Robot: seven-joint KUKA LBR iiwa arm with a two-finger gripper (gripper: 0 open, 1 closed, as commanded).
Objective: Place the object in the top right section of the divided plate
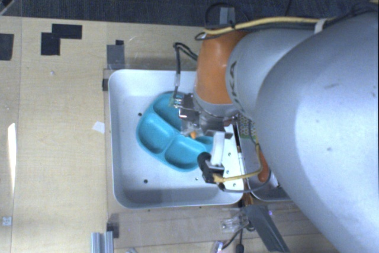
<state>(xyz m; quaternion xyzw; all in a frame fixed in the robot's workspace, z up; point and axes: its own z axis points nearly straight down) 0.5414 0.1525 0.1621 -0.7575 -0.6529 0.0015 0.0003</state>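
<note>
A blue divided plate (157, 127) lies in the left white bin (127, 178), a little right of the bin's middle. Its left and lower sections show bare blue; the arm covers its right side. My gripper (197, 129) hangs low over the plate's right part, below the orange wrist band (213, 77). A tiny orange speck (192, 135) shows at the gripper's tip over the plate; I cannot tell what it is or whether it is held.
The grey arm (308, 109) covers most of the right bin; only a corner (269, 191) shows, with something orange-red (264, 170) in it. A black cable (177, 65) runs along the wrist. Bare bin floor lies left of and below the plate.
</note>
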